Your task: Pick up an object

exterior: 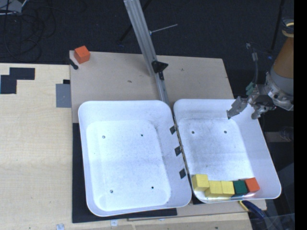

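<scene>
dark floor and loose cables frame a pale bench that carries two shallow white bins side by side, with a slanted metal rail running down to the gap between them. the gripper hangs at the far right rim of the right bin, jaws spread with nothing between them. the blocks sit well apart from it, packed in a row along that bin's near edge: a yellow block, a second yellow block, a green block and an orange block nearest the near right corner. they touch, so going for an end block looks wisest, probably the orange one, with the fingers straddling its free faces and descending clear of the bin wall.
</scene>
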Robot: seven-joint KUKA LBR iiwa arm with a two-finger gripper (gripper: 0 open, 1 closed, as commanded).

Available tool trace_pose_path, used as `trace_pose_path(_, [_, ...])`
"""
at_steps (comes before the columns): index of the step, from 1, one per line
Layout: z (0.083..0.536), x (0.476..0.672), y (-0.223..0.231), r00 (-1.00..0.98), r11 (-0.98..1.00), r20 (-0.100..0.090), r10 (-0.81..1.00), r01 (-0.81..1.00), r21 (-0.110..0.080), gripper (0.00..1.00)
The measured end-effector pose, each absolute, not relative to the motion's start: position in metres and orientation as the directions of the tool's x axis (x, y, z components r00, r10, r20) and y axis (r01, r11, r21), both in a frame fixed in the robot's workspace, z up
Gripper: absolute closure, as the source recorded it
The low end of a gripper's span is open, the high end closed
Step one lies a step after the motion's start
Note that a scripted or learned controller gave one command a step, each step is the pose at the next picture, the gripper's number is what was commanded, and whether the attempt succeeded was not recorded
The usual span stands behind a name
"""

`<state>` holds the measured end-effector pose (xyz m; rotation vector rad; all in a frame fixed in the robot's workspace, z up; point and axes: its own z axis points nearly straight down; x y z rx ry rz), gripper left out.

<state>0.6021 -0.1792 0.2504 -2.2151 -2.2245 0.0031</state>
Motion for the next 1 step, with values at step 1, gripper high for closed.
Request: trace_pose_path(1, [0.3942, 0.6537, -0.1347, -0.003, 0.003, -0.001, 1.0, 1.0, 0.008, 0.0])
